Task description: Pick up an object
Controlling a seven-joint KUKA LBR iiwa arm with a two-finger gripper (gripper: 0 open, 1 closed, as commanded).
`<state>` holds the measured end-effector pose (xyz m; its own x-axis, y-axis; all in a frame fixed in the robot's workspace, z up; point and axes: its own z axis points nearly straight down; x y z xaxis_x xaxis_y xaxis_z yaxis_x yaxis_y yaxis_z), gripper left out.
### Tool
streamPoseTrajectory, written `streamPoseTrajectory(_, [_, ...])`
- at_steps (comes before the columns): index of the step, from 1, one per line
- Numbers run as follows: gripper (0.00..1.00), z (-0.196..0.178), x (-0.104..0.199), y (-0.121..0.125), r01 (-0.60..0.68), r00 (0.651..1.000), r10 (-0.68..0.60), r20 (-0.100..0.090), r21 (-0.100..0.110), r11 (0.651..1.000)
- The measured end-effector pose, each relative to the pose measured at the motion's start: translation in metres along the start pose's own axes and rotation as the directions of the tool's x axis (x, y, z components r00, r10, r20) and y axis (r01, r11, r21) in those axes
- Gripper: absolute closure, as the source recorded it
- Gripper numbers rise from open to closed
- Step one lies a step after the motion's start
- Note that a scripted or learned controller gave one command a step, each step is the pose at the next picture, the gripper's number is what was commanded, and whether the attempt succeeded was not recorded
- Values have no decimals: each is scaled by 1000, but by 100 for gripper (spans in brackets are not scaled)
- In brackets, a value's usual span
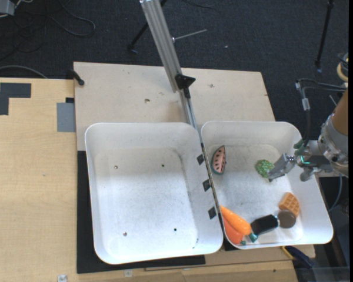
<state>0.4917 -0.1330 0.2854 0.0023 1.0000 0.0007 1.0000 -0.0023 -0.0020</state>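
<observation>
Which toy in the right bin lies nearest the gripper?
The green toy, just left of the gripper; the watermelon slice, carrot and waffle piece lie farther off.

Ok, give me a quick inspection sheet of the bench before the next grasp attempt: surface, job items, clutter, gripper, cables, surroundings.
Surface: two shallow white bins side by side, left bin and right bin, on a pale board.
Job's things: all in the right bin: watermelon slice by the divider, green lump, waffle piece touching a brown piece, carrot, black item.
Clutter: nothing seen in the left bin beyond dark specks.
Gripper: gripper low at the right bin's right side, beside the green lump; contact cannot be told.
Cables: loose cables on the dark floor.
Surroundings: slanted metal rail, wooden table on the left.
</observation>
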Motion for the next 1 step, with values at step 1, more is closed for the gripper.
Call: streamPoseTrajectory(1, [0, 44, -3, -1, 2, 1000, -2, -1, 6, 1000])
